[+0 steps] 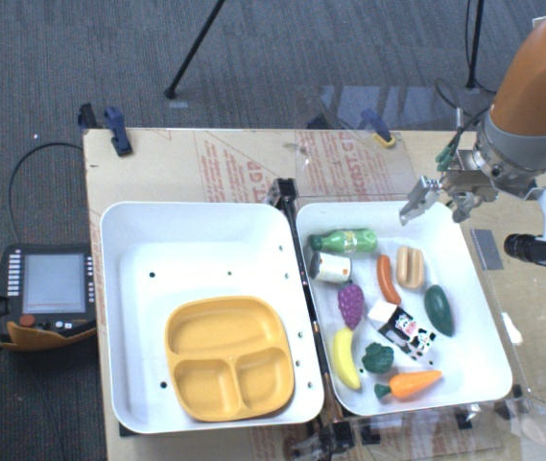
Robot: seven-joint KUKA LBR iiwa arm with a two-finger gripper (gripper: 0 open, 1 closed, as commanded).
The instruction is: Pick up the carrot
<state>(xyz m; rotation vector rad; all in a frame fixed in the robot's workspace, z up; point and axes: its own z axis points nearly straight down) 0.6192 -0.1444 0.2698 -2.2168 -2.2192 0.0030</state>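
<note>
While the gripper (442, 200) hangs over the right bin's (488, 286) far edge, jaws spread and holding nothing, the carrot (413, 384) lies at that bin's near edge, well apart from it, just beside the broccoli (378, 358) and milk carton (403, 328).

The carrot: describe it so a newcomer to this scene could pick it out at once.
Look in the right-hand white bin, the one crowded with toy food, and go to its near edge. The carrot lies there on its side, just right of the broccoli and below the black-and-white milk carton. It alone is a tapering orange cone with a small green top; the sausage further back is a redder, even stick.
</note>
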